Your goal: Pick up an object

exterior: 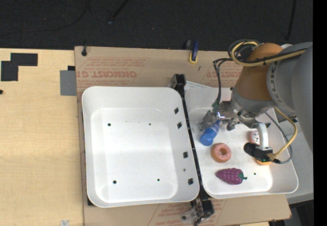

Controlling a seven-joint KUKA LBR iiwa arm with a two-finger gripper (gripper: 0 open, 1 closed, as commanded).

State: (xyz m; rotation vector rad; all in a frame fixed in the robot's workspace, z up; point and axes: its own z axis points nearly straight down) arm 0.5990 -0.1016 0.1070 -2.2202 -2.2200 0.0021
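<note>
So the grey arm [286, 74] with its shiny orange band comes in from the right and hangs low over the right bin [255, 194], with the tool [218, 119] down near the bin's left side. Honestly can't tell whether the tool is open or closed from here, it's just a tangle of metal bits. Right below it, just about touching, is a stubby blue tube [207, 136], smooth plastic by the look of it, lying tilted on the bin floor. Just beside that sits a little doughnut [221, 152], pinkish-orange and ring-shaped, and nearer the front edge there's a bumpy purple bunch of grapes [230, 176] with a tiny green stem. All three are close together, so it's a bit crowded around the tube. The left bin [89, 143] is the same shallow, glossy white plastic with rounded corners and a few dark dots on its floor. A black strip [185, 128] runs between the two bins. Both sit on a brown cardboard sheet [127, 67] with red printing, on a pale wooden desk [36, 143], and a blue clamp [193, 51] bites the cardboard's far edge.
</note>
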